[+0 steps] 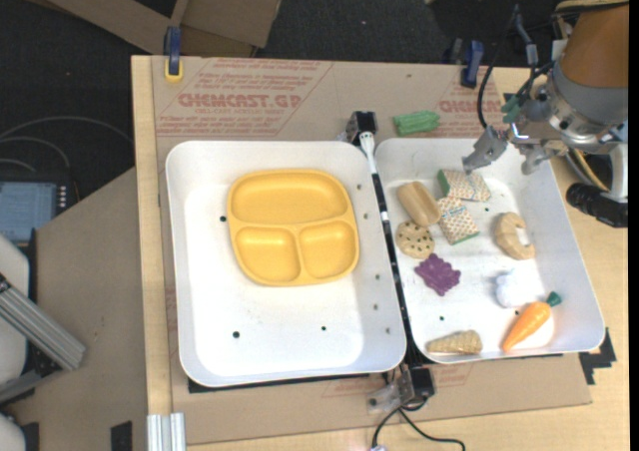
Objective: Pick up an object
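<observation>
So I'm at the approach step: my gripper [507, 153], fingers spread and holding nothing, hangs at the upper right of the frame, above the right bin [577, 279]. The sandwich [461, 202] lies just lower left (nearest candidate); next I must descend and close.

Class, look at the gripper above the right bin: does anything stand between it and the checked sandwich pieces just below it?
Nothing visible does. The gripper hangs over the right bin, with the sandwich pieces just beneath and bare bin floor between.
</observation>
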{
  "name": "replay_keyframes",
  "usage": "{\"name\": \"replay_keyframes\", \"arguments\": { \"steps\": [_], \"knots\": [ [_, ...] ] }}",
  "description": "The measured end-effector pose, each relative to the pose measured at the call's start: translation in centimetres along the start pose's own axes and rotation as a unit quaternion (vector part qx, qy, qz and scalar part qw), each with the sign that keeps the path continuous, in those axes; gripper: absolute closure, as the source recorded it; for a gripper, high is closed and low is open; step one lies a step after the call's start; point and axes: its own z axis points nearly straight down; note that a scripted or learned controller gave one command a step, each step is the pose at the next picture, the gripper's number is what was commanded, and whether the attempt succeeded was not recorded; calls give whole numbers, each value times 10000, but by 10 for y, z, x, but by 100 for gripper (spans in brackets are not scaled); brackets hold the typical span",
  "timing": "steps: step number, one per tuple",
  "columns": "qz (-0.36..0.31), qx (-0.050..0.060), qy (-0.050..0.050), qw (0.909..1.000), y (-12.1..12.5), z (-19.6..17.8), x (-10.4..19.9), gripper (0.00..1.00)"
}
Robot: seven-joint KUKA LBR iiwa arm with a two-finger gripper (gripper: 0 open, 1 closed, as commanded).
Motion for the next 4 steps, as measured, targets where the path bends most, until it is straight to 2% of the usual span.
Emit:
{"name": "replay_keyframes", "arguments": {
  "steps": [1, 2, 3, 4],
  "knots": [
    [8, 71, 17, 10000, -55, 89, 8, 0],
    [-16, -20, -3, 10000, -47, 43, 48, 0],
    [11, 29, 4, 10000, -52, 80, 18, 0],
    [0, 17, 9, 10000, -62, 146, 44, 0]
  ]
}}
